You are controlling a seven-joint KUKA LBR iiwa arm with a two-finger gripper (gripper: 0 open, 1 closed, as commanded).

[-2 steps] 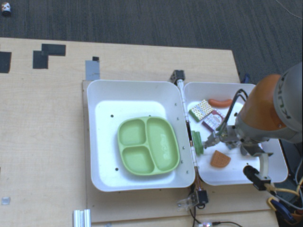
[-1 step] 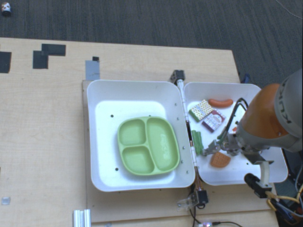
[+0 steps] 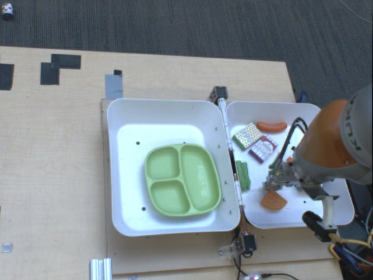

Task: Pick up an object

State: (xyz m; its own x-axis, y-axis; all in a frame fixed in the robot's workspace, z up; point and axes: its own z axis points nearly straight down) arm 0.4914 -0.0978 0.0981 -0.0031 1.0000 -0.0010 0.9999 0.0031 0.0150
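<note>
My gripper (image 3: 274,184) hangs low in the right bin (image 3: 303,111), just above an orange wedge-shaped piece (image 3: 273,201) near the bin's front. The arm's orange band and grey wrist cover the bin's right side. Further back lie a red sausage (image 3: 271,126), a green patterned packet (image 3: 247,135) and a purple packet (image 3: 262,149). A dark green strip (image 3: 242,175) lies along the bin's left wall. Nothing shows between the fingers from here.
The left bin (image 3: 125,156) holds a light green divided plate (image 3: 183,180). A cable loops from the wrist over the right bin. Clamps and wires sit at the front between the bins. Wooden bench lies to the left.
</note>
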